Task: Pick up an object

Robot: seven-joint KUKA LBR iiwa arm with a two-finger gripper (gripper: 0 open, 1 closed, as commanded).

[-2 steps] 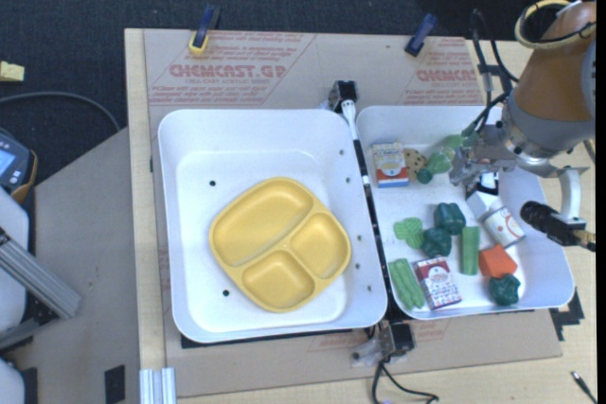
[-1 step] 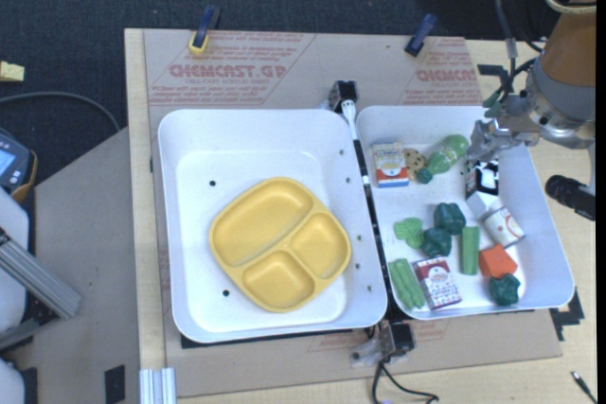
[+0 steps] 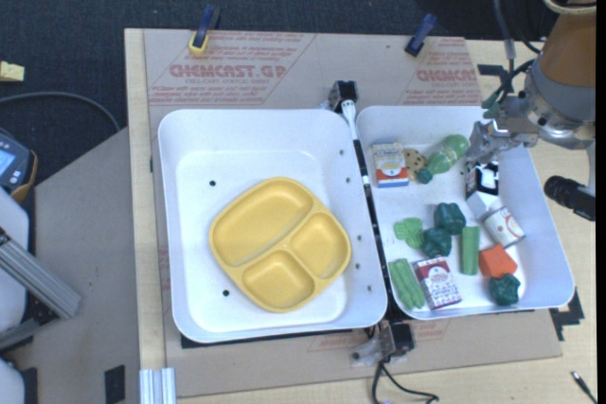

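Green toy (image 3: 445,151) lies at the right bin's (image 3: 559,251) far end, just beside my gripper (image 3: 483,147). Grip state: cannot tell. Risk: toys crowd close, so I may nudge the small box (image 3: 389,163) or miss.

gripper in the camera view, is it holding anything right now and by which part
It cannot be told. The gripper hangs low over the far side of the right bin, near a black and white item, but nothing is clearly seen between its jaws.

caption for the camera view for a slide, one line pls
Arm's hand over the right bin of small toy items; yellow divided tray sits in the left bin.
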